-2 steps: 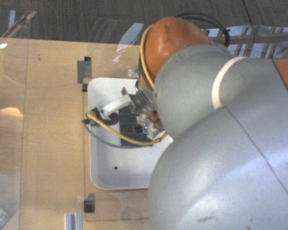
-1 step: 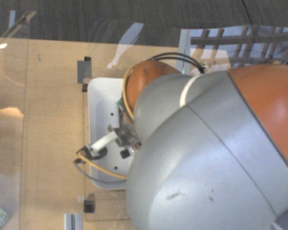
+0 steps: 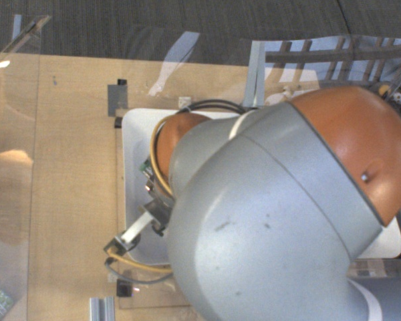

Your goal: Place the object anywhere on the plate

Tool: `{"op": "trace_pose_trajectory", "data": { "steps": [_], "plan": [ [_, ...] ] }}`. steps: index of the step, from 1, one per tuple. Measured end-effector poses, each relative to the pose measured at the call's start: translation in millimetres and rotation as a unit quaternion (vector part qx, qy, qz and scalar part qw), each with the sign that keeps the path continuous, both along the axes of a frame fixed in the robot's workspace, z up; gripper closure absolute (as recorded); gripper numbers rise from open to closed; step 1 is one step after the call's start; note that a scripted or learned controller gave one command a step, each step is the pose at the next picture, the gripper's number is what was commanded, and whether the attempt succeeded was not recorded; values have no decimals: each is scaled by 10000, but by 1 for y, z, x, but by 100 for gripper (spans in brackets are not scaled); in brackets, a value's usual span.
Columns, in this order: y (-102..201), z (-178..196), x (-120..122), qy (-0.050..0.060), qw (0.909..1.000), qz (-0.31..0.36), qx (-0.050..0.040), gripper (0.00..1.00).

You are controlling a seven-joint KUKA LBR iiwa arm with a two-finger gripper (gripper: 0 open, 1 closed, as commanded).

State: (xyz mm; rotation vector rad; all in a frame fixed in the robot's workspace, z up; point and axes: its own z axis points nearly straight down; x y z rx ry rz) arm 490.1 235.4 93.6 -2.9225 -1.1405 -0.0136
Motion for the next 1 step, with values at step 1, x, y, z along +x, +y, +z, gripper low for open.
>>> {"op": "trace_pose_trajectory", "data": {
  "steps": [1],
  "plan": [
    [-56, 1, 4, -66, 9951, -985, 53, 100]
  ]
}}
